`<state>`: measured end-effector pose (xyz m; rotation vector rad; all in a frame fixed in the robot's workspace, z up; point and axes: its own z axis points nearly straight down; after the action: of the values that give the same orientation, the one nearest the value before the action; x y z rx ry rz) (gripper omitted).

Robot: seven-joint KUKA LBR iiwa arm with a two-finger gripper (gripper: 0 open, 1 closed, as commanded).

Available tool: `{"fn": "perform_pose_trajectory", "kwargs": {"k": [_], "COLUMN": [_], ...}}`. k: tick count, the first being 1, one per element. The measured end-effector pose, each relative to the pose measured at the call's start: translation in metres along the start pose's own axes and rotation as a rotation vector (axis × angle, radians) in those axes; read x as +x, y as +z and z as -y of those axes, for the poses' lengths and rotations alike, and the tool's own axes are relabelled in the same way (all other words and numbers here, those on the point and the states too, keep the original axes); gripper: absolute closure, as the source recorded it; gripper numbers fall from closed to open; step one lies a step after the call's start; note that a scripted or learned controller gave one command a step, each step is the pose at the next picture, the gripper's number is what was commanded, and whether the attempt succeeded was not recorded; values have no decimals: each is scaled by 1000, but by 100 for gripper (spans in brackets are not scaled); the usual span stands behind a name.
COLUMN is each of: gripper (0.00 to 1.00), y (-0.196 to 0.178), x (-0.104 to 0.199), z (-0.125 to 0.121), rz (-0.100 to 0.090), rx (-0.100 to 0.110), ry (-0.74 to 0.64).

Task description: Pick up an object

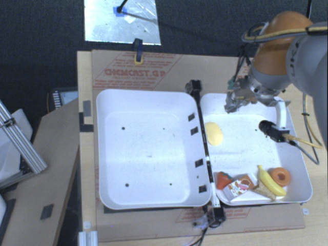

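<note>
The right bin (241,147) holds a pale yellow lemon-like object (213,134) by its left wall. At its front lie a red piece (223,180), a small red-and-white box (240,186), a banana (270,181) and an orange round piece (280,176). My gripper (233,104) hangs over the back of the right bin, up and to the right of the yellow object and apart from it. Nothing shows between its fingers.
The left bin (148,147) lies beside the right one, with black clips (195,118) along the shared divider. A shiny metal sheet (122,13) lies behind the bench. An aluminium frame (20,142) stands at the far left.
</note>
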<state>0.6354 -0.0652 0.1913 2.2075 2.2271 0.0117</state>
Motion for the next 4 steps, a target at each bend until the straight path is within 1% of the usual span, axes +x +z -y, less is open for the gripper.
{"fn": "perform_pose_trajectory", "kwargs": {"k": [1,2,3,4], "gripper": [100,100,100,100], "y": [-40,-57,-96,-155], "x": [25,62,96,147], "z": [40,75,108,147], "rz": [0,-1,-1,-2], "rx": [6,9,6,3], "ry": [1,0,0,-2]}}
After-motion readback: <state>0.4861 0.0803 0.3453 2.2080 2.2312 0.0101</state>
